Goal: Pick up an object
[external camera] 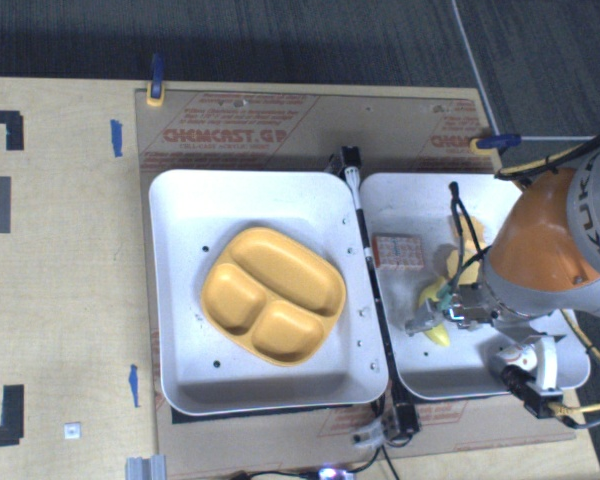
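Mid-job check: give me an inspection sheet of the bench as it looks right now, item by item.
Surface: two shallow white bins side by side, left bin and right bin, on a brown printed board over a pale bench.
Job's things: yellow three-compartment tray in the left bin; small pinkish block and a yellow object in the right bin.
Clutter: nothing seen.
End effector: end effector low in the right bin, by the yellow object; grasp not discernible.
Cables: black cable looping at the arm; wires at the front edge.
Surroundings: blue clamps; black tape marks; dark carpet.
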Controlling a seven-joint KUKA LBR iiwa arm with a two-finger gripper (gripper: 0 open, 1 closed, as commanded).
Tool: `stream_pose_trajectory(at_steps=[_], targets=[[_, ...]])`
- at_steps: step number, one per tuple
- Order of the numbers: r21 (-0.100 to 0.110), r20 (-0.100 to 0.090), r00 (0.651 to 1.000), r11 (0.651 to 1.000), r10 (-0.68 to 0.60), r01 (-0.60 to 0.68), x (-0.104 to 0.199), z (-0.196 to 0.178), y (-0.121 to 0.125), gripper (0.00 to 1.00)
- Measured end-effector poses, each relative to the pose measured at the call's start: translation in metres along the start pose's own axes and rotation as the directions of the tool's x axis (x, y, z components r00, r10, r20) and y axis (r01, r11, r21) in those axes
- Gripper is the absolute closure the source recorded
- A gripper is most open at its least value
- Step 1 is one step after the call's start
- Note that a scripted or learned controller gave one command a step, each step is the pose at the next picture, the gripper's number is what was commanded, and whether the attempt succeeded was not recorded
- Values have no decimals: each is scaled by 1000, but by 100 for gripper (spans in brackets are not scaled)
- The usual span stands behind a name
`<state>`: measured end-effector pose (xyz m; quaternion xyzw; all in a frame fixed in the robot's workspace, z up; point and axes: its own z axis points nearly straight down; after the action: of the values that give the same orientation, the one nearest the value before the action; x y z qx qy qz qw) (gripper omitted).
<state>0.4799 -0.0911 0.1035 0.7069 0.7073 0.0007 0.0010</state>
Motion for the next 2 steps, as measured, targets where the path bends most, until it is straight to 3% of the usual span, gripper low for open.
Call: stream_pose_trajectory(at_steps=[1,2], targets=[[-4,1,1000,1000,1,-1,0,-10,1,100],[0,-1,1000,1000,-1,1,64,-81,1,100]])
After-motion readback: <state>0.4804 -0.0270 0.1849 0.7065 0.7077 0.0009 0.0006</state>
